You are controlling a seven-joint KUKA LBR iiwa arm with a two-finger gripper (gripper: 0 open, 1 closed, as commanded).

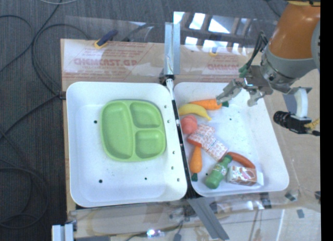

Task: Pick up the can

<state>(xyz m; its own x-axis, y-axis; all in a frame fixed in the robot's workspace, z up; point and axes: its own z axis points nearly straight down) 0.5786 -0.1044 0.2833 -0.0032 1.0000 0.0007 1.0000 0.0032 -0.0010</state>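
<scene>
The can [243,175] looks like the red-and-white labelled cylinder lying on its side in the near right corner of the right bin [270,130]. My gripper [242,95] hovers over the far part of that bin, well behind the can and just right of an orange carrot [206,104]. Its fingers [228,93] are spread open with nothing between them.
The right bin also holds a banana [194,111], a red ball [189,124], a red-checkered packet [208,140], a second carrot [195,160], a green bottle [218,172] and a red sausage-shaped piece [240,159] touching the can. A green divided plate [133,130] lies in the left bin [83,146].
</scene>
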